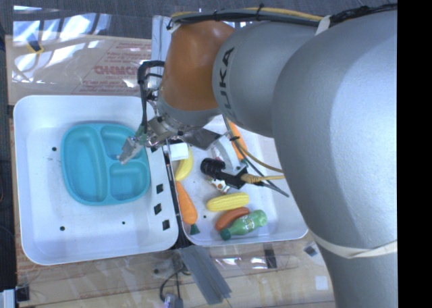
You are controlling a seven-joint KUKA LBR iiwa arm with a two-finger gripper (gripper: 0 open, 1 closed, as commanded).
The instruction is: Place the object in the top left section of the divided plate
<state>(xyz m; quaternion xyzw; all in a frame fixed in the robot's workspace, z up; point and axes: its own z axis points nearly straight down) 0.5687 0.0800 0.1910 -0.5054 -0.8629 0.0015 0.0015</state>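
A blue divided plate (pixel 91 165) lies in the left bin (pixel 40 232). It has one long section on its left side and two smaller ones on its right. My gripper (pixel 129 150) hangs low over the plate's right side, near the ridge between the two smaller sections. A small green speck shows just above the gripper tip, and I cannot tell what it is. I see no object lying on the plate. The arm's orange band and grey body cover the top of the right bin.
The right bin (pixel 283 232) holds toy food: a yellow piece (pixel 182 163), an orange carrot (pixel 187 205), a yellow corn cob (pixel 227 201), a red-orange piece (pixel 231 217) and a green piece (pixel 248 224). The wall between the bins runs just right of the gripper.
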